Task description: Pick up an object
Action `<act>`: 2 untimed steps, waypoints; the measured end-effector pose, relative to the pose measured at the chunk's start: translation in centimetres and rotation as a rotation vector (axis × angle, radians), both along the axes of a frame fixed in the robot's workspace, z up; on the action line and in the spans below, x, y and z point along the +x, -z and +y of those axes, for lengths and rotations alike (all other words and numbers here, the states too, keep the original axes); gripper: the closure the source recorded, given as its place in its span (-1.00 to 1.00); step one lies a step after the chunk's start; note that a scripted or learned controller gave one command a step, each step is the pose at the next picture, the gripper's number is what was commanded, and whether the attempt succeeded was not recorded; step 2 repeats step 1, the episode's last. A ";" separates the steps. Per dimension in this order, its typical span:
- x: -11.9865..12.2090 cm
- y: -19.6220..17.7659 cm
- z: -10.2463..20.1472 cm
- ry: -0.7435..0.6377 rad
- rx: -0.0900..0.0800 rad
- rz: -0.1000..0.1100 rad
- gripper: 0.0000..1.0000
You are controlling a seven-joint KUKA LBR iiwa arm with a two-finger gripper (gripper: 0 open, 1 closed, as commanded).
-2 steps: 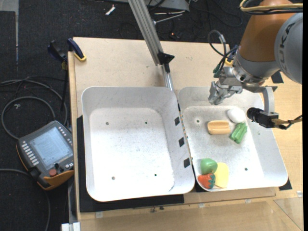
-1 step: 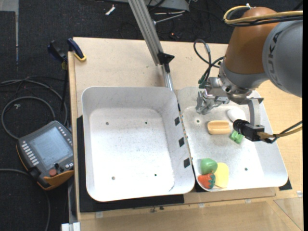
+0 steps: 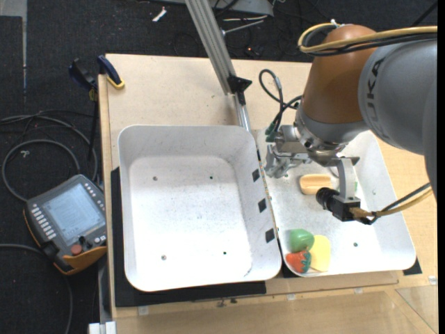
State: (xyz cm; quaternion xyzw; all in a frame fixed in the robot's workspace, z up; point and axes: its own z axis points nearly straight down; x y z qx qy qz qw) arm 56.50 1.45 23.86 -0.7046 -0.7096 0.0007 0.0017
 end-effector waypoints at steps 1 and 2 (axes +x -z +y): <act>-1.7 -0.4 6.0 -0.003 0.001 -0.001 1.00; -1.7 -0.4 6.0 -0.003 0.001 -0.001 1.00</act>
